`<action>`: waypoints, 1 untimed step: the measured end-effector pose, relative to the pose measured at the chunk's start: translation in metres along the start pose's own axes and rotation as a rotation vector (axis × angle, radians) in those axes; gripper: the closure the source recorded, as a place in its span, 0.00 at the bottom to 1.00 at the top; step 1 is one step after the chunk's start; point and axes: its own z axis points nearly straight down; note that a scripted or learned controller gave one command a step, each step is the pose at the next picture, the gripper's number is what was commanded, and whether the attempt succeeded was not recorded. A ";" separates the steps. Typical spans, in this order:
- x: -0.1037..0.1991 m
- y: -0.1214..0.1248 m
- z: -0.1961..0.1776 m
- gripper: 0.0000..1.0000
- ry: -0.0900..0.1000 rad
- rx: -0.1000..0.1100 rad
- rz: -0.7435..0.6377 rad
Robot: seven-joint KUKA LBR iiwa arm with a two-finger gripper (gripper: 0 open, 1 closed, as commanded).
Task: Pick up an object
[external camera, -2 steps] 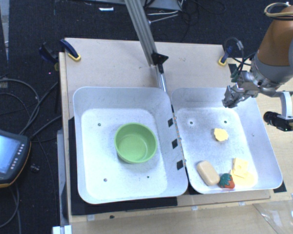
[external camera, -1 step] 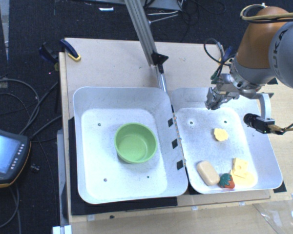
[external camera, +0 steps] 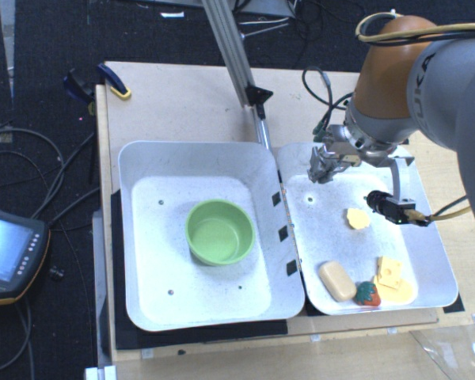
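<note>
In the camera view my gripper [external camera: 322, 172] hangs over the back left part of the right bin [external camera: 439, 248]. It is well above the bin floor. A small yellow piece [external camera: 358, 218] lies in the middle of that bin, to the right and in front of the gripper. Near the bin's front sit a tan oval block [external camera: 337, 280], a small red and green strawberry-like toy [external camera: 368, 294] and a yellow cheese wedge [external camera: 393, 279]. A green bowl [external camera: 219, 232] stands upright in the middle of the left bin [external camera: 142, 220].
A grey metal pole [external camera: 233, 50] slants from the top of the view down to the junction between the bins. A black cable clip [external camera: 392, 207] hangs from the arm over the right bin. A tablet [external camera: 8, 252] lies left of the bench.
</note>
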 end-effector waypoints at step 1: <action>0.062 -0.006 -0.010 1.00 0.001 -0.001 -0.002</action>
